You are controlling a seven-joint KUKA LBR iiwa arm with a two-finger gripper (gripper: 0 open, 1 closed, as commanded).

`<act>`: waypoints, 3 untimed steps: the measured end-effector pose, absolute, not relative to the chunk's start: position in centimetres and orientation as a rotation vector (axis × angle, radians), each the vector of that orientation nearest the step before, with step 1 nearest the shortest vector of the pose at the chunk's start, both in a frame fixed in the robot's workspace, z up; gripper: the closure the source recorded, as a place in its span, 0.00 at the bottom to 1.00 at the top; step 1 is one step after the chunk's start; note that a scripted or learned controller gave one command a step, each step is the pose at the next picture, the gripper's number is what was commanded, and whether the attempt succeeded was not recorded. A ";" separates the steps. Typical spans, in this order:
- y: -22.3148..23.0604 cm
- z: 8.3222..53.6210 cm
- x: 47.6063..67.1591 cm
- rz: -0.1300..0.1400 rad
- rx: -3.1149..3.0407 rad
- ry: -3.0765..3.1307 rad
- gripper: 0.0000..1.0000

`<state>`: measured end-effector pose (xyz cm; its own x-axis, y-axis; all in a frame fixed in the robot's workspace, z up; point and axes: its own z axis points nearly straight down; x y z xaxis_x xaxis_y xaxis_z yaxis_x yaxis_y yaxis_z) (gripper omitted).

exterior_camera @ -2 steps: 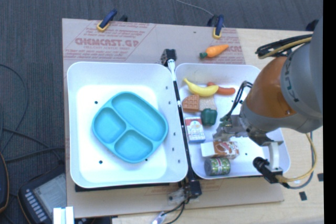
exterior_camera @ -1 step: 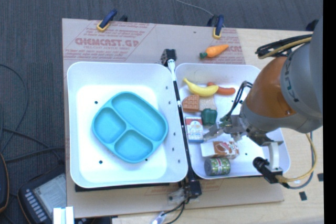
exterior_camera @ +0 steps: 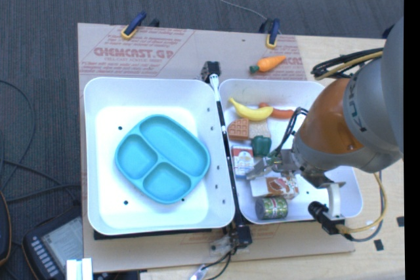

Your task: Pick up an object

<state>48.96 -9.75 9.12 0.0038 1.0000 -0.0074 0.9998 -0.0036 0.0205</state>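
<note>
The right bin (exterior_camera: 348, 203) holds several toy foods: a yellow banana (exterior_camera: 249, 111), a red-orange piece (exterior_camera: 283, 113), a brown waffle (exterior_camera: 239, 130), a green pepper (exterior_camera: 261, 144), a small white and red carton (exterior_camera: 242, 159), a red-labelled box (exterior_camera: 282, 187) and a green can (exterior_camera: 271, 208). My gripper (exterior_camera: 261, 168) hangs low over the middle of this bin, just right of the carton, below the pepper and above the box. The wrist hides the bin floor behind it.
A blue three-part plate (exterior_camera: 162, 157) lies in the left bin (exterior_camera: 105, 101). A toy carrot (exterior_camera: 268, 63) rests on the board behind the right bin, near a blue and yellow clamp (exterior_camera: 272, 33). The arm's orange band (exterior_camera: 328, 124) covers the bin's right half.
</note>
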 end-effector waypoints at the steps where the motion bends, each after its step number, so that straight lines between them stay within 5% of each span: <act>1: -9.8 10.2 49.0 0.015 2.212 2.204 1.00; 2: -10.5 10.3 49.0 0.006 2.211 2.184 0.00; 3: -10.1 11.2 49.0 0.010 2.214 2.196 1.00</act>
<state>48.99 -10.14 11.18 0.0082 0.9999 -0.0123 0.9997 -0.0079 0.0211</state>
